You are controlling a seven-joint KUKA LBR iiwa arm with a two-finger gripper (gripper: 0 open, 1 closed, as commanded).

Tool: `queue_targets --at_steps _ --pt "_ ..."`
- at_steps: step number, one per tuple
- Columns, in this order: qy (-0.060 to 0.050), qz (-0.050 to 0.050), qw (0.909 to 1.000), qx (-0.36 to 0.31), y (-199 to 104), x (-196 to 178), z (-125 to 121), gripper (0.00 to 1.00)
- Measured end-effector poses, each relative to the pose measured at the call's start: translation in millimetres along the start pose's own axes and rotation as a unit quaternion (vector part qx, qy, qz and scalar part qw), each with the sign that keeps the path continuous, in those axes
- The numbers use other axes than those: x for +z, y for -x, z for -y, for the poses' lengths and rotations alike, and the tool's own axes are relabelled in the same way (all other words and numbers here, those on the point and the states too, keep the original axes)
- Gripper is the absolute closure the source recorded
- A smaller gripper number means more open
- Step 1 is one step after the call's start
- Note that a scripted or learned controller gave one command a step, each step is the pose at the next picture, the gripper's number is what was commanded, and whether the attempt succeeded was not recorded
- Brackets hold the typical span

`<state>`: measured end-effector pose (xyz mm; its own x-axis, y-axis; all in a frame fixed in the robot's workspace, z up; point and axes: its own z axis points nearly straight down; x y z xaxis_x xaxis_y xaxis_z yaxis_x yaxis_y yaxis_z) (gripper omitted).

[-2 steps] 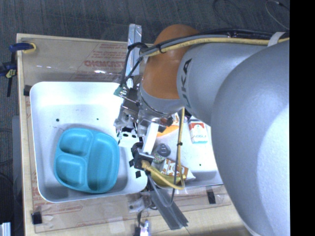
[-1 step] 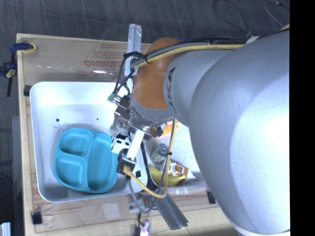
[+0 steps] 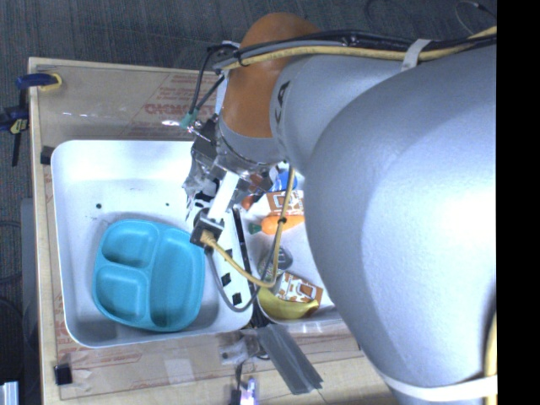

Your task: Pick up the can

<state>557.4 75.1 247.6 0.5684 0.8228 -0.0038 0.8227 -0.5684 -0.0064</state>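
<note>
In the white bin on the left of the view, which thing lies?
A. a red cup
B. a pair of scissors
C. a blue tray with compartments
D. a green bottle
C: a blue tray with compartments lies flat on the floor of that white bin, beside the arm.

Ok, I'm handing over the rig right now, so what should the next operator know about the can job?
Gripper: low at the left bin's right wall; open or shut, cannot tell.
Can: cannot tell which it is; the arm covers much of the right bin, where an orange thing and a yellow thing show.
Left bin holds a blue tray.
Done: no grasp visible.
Left: find, grip, lift the can.
</note>
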Motion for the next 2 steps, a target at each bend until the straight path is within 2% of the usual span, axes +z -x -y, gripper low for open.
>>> queue_targets --at_steps 1,2 --pt "0.0 0.0 0.9984 0.057 -9 -16 106 1.0" --pt "0.0 0.001 0.9959 -0.091 -52 12 136 1.0"
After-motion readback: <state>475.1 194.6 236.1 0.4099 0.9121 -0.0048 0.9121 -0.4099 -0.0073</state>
